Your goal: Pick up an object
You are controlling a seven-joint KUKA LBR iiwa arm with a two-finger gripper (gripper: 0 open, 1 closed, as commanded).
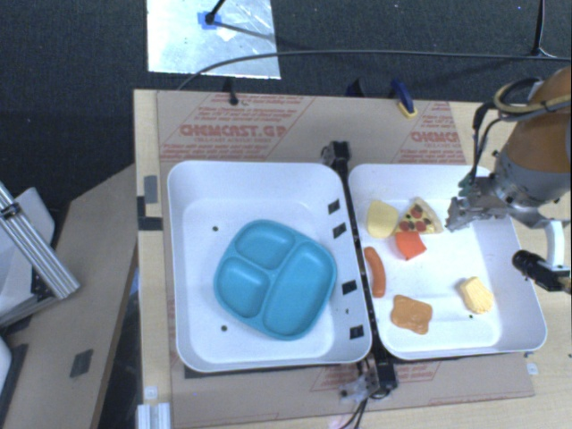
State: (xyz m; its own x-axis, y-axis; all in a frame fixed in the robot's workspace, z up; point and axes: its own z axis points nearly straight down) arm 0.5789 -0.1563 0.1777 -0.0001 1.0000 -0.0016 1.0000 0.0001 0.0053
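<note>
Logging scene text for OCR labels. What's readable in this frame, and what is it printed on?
"CHEMCAST GP": red print on the brown sheet under the bins, left repeat behind the left bin, faint.
"CHEMCAST": same red print, right repeat near the blue clamp, partly blurred.
Smaller red lines under each logo: too small to read.
No readable text on the blue tray, toy food or silver sheet.

The arm runs off the right edge, so most of it is cut away. Its gripper is too small and dark to read. At the left edge, a metal frame is cropped.
</note>
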